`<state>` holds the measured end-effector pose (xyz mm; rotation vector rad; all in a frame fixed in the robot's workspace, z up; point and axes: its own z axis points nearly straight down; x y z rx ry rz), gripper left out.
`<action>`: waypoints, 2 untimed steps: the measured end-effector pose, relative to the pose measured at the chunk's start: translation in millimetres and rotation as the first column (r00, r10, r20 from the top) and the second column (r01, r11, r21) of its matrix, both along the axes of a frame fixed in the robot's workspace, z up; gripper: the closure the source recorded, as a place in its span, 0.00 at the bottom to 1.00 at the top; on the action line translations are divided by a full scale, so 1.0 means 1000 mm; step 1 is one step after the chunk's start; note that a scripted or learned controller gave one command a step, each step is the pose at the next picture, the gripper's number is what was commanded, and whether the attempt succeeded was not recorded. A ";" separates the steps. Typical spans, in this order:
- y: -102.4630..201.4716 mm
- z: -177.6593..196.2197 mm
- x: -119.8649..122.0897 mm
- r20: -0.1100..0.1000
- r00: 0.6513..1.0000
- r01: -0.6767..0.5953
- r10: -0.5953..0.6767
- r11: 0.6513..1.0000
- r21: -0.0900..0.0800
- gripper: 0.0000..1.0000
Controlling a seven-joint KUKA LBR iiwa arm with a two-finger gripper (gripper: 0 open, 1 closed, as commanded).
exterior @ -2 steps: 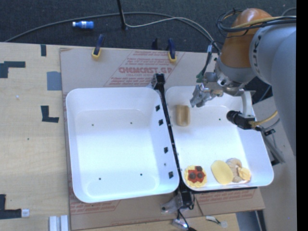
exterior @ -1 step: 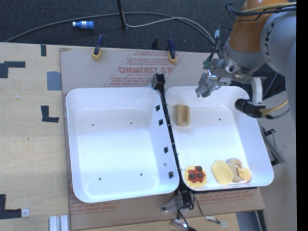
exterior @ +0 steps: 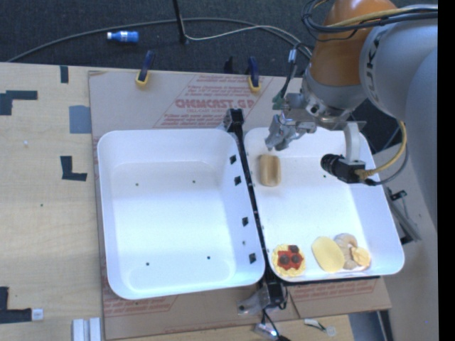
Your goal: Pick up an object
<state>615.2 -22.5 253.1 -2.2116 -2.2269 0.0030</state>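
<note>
The gripper (exterior: 279,138) hangs just above the tan bread roll (exterior: 269,170); its grip I cannot tell.

Grey arm (exterior: 405,55) — orange band (exterior: 348,27), black cables, metal gripper (exterior: 283,135).

A robotics lab: clamped cardboard sheet (exterior: 213,101), taped bench (exterior: 43,190), loose cables (exterior: 227,27), two white bins (exterior: 114,148).

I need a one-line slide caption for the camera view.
Gripper poised above tan object in right bin.
</note>
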 end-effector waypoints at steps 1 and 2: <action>0.060 -0.003 -0.012 -0.001 1.000 0.000 0.000 1.000 0.000 1.00; 0.106 -0.008 -0.018 -0.001 1.000 0.000 0.000 1.000 -0.001 1.00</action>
